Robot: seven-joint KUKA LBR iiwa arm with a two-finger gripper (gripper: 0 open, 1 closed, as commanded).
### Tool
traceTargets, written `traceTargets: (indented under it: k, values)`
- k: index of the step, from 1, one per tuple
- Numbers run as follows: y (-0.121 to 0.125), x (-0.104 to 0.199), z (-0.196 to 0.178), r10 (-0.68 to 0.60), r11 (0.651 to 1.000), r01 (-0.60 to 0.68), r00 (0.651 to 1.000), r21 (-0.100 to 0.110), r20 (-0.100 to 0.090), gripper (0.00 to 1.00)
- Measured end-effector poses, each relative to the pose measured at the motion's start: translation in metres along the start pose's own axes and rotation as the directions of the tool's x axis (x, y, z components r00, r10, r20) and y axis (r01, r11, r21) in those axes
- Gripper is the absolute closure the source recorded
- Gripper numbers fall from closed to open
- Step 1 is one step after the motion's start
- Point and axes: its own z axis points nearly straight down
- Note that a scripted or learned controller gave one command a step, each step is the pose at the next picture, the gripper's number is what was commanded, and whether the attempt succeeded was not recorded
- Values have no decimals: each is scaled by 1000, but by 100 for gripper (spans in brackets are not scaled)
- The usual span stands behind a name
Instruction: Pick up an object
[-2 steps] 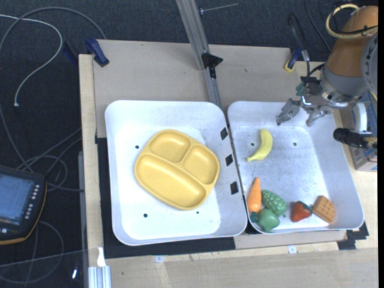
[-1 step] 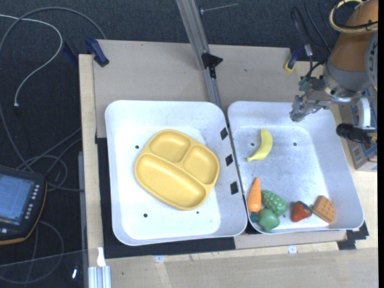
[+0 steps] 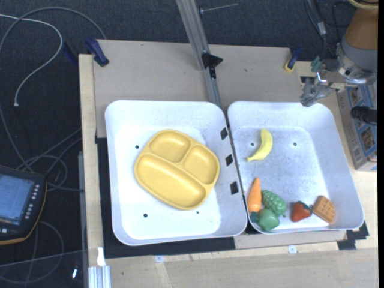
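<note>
Bench (image 3: pixel 150 71) with no legible writing; claw (image 3: pixel 310 95) over right bin (image 3: pixel 336 137) rim, grip state unclear.

A curved yellow plastic banana (image 3: pixel 261 146) lies flat in the right bin's upper middle, alone. Along the near edge sit an orange toy carrot (image 3: pixel 255 195), a bumpy green vegetable cluster (image 3: pixel 271 209) touching it, a red strawberry (image 3: pixel 300 211) and a brown waffle piece (image 3: pixel 324 209).

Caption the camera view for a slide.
Hand above right bin's far corner; banana and carrot below.
</note>
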Motion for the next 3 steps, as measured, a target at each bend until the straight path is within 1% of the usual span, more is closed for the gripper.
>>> traceTargets:
  k: [1, 2, 3]
  values:
    - [0, 0, 20, 0, 1000, 0, 1000, 12, -2, 100]
    - [-4, 56, 5, -4, 1000, 4, 1000, 11, -5, 100]
    - [-4, 104, -5, -4, 1000, 4, 1000, 11, -5, 100]
